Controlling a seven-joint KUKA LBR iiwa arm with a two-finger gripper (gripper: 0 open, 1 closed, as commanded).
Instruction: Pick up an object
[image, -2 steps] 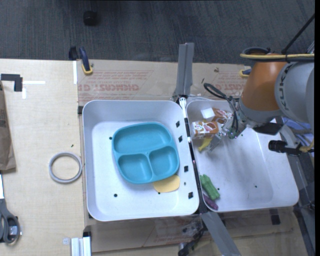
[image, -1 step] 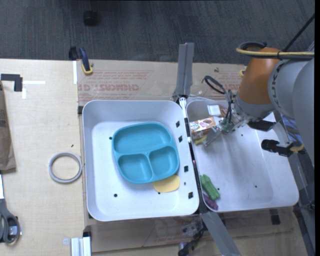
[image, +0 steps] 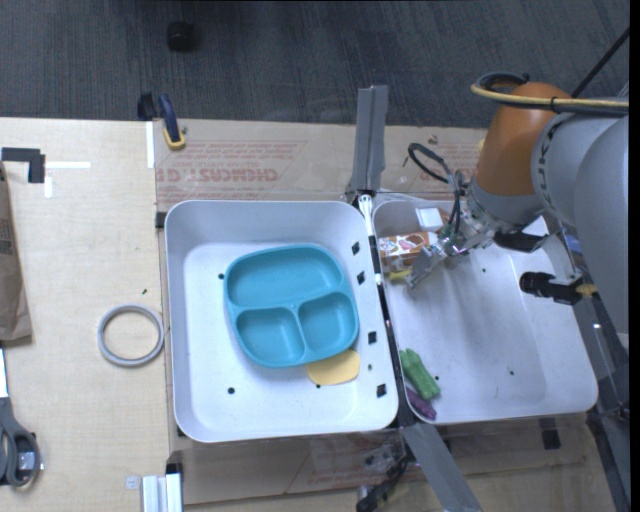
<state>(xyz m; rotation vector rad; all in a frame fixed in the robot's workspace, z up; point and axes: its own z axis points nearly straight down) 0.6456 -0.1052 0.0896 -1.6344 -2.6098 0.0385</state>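
Orange-and-white printed packaging marks the small packet (image: 405, 246), which lies in the right bin (image: 500, 330) at its far-left corner, against the wall shared with the left bin (image: 195, 330), long axis running roughly left to right. The gripper (image: 440, 252) sits at the packet's right end, touching or just beside it, so the packet lies directly left of the fingertips; whether the gripper is released or clenched cannot be told. The green object (image: 419, 372) lies well apart, near the front-left corner.
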